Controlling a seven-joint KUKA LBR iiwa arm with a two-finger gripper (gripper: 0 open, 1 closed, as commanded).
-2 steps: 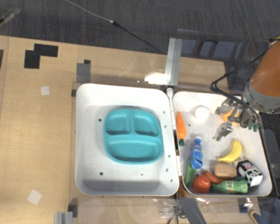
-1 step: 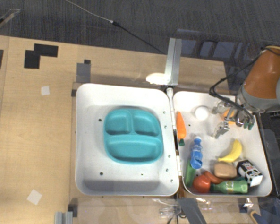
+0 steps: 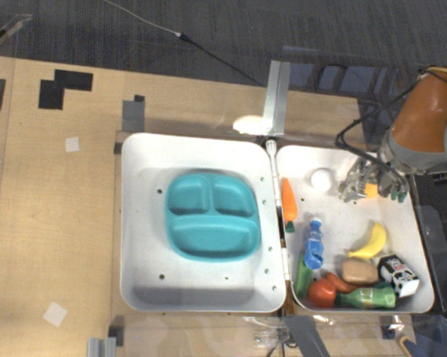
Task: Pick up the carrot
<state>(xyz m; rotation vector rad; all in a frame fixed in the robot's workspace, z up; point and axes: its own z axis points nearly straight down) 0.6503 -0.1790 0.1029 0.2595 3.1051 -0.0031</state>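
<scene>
Carrot [image 3: 288, 200], slim tapered orange, smooth white bin [image 3: 423, 246]

A turquoise divided plate [image 3: 210, 214] lies in the middle of the left bin [image 3: 133, 229]. In the right bin [image 3: 424, 258], a white ball [image 3: 321, 178] sits near the far edge. A blue bottle [image 3: 313, 244] lies toward the left wall, with a banana [image 3: 370, 242] toward the right wall. Along the near edge lie a tomato [image 3: 322, 292], a bread roll [image 3: 360, 271], a green bottle [image 3: 367, 297] and a black-and-white carton [image 3: 397, 274].

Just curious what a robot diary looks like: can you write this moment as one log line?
task: pick up carrot | carrot: right bin, left wall, untouched | gripper: bin's far right, away from carrot | status: not grasped
</scene>
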